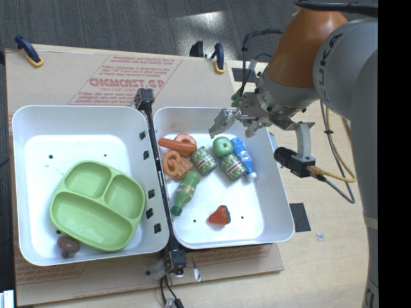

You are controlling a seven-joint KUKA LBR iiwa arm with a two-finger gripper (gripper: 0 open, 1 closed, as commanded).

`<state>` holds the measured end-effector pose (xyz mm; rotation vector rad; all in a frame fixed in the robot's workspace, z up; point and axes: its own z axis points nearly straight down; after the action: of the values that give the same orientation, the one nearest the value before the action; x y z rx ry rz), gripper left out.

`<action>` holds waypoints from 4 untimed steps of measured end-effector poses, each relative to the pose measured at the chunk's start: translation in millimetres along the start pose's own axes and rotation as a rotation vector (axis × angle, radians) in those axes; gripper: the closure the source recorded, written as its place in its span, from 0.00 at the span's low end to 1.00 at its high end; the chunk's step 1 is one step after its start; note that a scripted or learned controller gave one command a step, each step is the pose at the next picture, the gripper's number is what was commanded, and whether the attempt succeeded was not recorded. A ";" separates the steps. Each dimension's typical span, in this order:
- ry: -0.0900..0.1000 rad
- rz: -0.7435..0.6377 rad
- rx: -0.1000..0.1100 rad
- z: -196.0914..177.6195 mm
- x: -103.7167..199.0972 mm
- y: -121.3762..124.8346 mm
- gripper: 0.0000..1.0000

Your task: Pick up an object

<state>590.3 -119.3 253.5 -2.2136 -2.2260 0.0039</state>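
Note:
My gripper (pixel 239 126) hangs over the back of the right bin (pixel 277 204), open, with nothing between its fingers. Just in front of it lies a pile of toy food: a green apple (pixel 222 146), a blue bottle (pixel 243 155), two green-labelled cans (pixel 232 166) (pixel 204 160), an orange carrot (pixel 178 144), a pretzel-like piece (pixel 174 164) and a green bottle (pixel 185 192). A red strawberry-like piece (pixel 219 215) lies apart near the bin's front. The apple sits closest to the fingertips.
The left bin (pixel 29 127) holds a green divided plate (pixel 97 204) and a small brown object (pixel 67 244) at its front corner. A black divider with clips (pixel 153 165) runs between the bins. A cable (pixel 331 175) trails off the wrist to the right.

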 end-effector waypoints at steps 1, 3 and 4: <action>0.000 -0.001 -0.002 -27.1 64.6 -47.8 0.00; -0.004 0.000 -0.016 146.2 1.1 -47.3 0.00; 0.001 -0.001 0.001 162.7 -1.2 -114.1 0.00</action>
<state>475.7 -121.1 91.2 -2.2110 -2.2263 0.0037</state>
